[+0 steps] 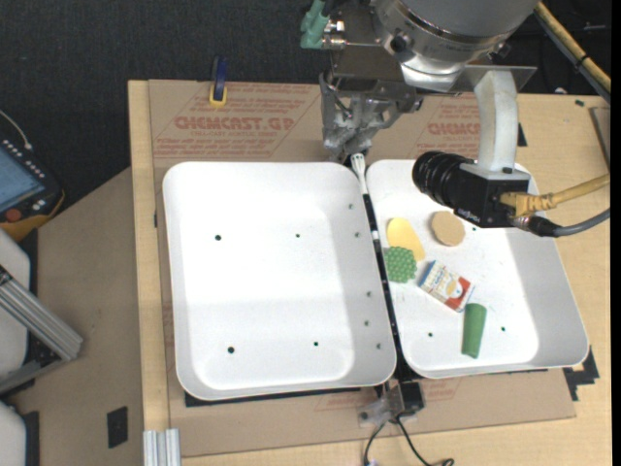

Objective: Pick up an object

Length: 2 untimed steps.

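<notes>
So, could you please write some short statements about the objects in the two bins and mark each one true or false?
1. The green cylinder lies in the right bin. True.
2. The small carton lies in the left bin. False: it lies in the right bin, between the green textured piece and the green cylinder.
3. The tan round disc sits to the right of the yellow object. True.
4. The gripper is down among the objects. False: it is above the far edge, near where the bins meet.
</notes>
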Each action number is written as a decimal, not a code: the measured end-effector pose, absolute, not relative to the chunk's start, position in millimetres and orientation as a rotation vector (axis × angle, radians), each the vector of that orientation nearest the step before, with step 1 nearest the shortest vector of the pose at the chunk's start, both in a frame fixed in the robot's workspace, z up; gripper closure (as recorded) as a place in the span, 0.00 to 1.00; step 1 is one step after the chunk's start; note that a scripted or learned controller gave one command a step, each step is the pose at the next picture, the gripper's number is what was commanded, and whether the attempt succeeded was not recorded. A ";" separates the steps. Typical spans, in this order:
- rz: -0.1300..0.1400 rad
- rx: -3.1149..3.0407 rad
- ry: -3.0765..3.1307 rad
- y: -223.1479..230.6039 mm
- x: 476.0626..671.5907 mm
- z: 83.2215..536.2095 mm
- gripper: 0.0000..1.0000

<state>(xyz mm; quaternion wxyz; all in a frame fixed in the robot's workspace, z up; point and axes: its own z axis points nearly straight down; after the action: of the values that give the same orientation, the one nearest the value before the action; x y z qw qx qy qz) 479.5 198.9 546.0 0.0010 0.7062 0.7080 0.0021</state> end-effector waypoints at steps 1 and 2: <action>0.004 2.218 2.223 198.9 479.5 545.4 0.00; 0.011 2.216 2.223 199.6 479.9 556.3 1.00</action>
<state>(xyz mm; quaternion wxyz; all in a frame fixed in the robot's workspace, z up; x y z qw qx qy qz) 479.9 199.6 556.3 0.0017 0.7060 0.7082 0.0034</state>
